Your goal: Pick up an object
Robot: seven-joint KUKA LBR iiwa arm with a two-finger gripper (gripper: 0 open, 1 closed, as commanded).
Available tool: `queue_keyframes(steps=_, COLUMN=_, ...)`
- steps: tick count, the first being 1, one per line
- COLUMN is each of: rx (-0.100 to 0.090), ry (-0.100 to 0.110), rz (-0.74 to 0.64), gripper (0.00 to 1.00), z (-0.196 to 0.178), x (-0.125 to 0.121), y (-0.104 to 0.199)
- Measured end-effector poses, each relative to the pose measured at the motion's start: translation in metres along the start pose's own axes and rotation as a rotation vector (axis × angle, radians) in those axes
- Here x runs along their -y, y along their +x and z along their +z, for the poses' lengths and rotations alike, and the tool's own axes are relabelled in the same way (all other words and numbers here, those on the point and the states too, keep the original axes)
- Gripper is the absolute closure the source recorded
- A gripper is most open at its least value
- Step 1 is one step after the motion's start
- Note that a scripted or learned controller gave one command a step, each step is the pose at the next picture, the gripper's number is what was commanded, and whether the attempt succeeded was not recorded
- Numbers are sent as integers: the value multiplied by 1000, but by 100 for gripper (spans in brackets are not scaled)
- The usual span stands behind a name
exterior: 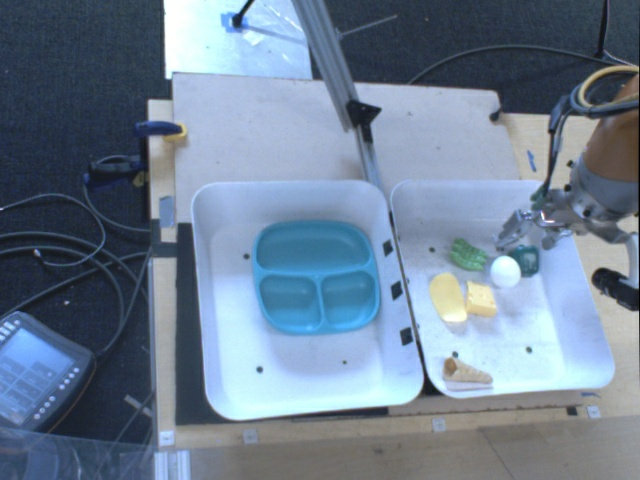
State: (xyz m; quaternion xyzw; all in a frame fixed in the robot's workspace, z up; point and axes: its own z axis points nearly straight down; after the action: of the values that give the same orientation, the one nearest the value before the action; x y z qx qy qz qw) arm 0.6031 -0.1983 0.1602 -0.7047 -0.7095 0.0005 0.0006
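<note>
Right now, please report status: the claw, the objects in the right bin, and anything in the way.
Claw over right bin, nothing seen gripped. White ball, green piece, two yellow pieces lie loose below. Ball touches dark green item, crowded.

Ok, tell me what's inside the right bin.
The right bin holds a green piece, a white ball, a dark green item, two yellow pieces and a tan piece. The gripper covers part of the bin's far side.

White ball (pixel 505 270) in the right bin (pixel 590 353), touching a dark green piece (pixel 526 260), beside a yellow block (pixel 481 300).
</note>
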Motion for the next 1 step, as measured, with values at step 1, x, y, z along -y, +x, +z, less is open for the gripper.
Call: queue_keyframes(steps=1, rx=5, ry=-20, rz=-1, gripper=0, z=38, x=-9, y=1)
